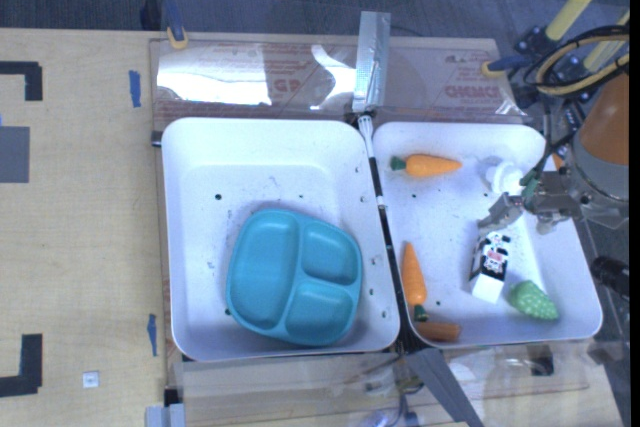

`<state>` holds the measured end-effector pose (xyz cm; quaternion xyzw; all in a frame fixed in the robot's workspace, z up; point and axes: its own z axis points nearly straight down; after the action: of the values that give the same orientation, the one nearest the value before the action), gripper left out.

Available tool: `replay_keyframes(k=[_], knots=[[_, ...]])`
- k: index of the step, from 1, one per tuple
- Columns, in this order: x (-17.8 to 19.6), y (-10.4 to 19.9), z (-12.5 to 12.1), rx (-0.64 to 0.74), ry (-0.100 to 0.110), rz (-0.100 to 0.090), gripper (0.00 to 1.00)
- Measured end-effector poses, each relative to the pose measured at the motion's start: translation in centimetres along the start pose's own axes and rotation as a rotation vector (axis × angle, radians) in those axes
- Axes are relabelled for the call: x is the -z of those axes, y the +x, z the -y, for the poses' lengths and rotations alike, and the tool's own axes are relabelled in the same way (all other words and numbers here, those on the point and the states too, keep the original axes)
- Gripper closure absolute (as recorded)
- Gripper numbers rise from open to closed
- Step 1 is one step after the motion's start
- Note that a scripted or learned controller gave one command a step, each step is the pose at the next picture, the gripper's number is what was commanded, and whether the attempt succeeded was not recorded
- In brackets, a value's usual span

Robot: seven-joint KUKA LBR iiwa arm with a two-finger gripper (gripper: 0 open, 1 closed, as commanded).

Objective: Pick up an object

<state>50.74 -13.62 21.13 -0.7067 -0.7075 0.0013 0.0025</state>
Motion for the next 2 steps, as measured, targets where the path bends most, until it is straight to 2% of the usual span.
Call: replay_keyframes(k=[1,2], knots=[[-11.0,-4.8,-0.1,-0.019,0.000,0.001,0.00],[-11.5,-4.2,-3.6,-0.142,-0.003,0.001,0.00]])
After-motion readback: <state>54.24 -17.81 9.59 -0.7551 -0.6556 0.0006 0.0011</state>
